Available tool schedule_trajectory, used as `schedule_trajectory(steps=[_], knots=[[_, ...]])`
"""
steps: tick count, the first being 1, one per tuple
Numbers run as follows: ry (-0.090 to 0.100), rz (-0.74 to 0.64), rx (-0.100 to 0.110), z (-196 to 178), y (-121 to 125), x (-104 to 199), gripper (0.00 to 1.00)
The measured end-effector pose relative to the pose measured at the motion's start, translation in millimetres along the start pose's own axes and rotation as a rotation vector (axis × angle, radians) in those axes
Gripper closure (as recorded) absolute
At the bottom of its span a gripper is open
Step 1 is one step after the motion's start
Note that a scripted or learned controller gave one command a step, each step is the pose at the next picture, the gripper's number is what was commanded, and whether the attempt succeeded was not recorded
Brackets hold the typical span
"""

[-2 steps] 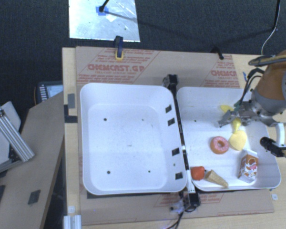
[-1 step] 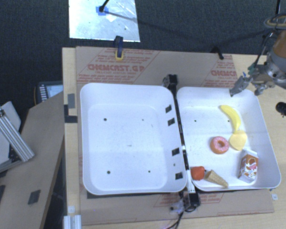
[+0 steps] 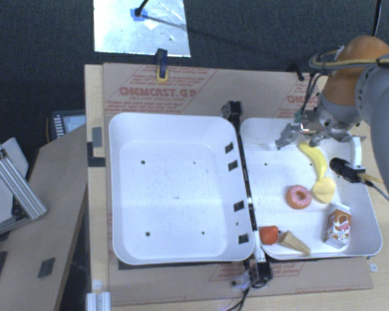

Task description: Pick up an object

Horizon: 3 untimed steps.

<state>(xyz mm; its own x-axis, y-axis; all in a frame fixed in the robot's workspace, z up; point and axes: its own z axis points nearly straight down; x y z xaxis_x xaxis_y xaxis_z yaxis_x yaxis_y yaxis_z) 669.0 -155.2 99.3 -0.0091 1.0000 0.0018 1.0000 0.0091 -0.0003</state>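
Nearest the camera, along the front wall of the right bin (image 3: 369,245), lay an ice-cream cone (image 3: 293,241) on its side with a small red piece (image 3: 269,234) touching its wide end. You would have judged both to be light, hard plastic toys that had come to rest against the wall.

Just beside them, in the front right corner, stood a small carton (image 3: 338,228), box-shaped and printed, tilted slightly. Behind it lay a pink doughnut (image 3: 299,196), flat, ring-shaped and smooth, and next to that a pale yellow rounded piece (image 3: 323,190) touching the lower end of a banana (image 3: 315,158). The banana was curved, glossy and slender, lying with its upper end toward the back of the bin.

You saw the gripper (image 3: 286,138) low over the rear of the right bin, near the banana's upper end, its grey fingers pointing toward the divider. You could not tell from this view whether the hand was wide or narrow, and nothing showed between its tips. The arm's orange band (image 3: 356,70) sat above the wrist, at the right.

Any of the toys could serve as the object to pick. You would have judged the banana the likeliest target, being nearest the gripper; its curved, slick skin could slip from a poorly centred grasp.

The left bin (image 3: 175,186) was smooth white plastic with shallow rounded walls.
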Motion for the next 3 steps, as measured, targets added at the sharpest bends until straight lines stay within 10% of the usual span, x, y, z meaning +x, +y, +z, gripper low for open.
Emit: schedule_trajectory(steps=[1,2,3], knots=[[-0.005,0.000,-0.021,-174.2,3.0,25.8,0.00],[0.002,0.002,0.011,-25.9,-2.8,58.9,0.00],[-0.001,-0.001,-0.008,-114.2,-26.2,118.7,0.00]])
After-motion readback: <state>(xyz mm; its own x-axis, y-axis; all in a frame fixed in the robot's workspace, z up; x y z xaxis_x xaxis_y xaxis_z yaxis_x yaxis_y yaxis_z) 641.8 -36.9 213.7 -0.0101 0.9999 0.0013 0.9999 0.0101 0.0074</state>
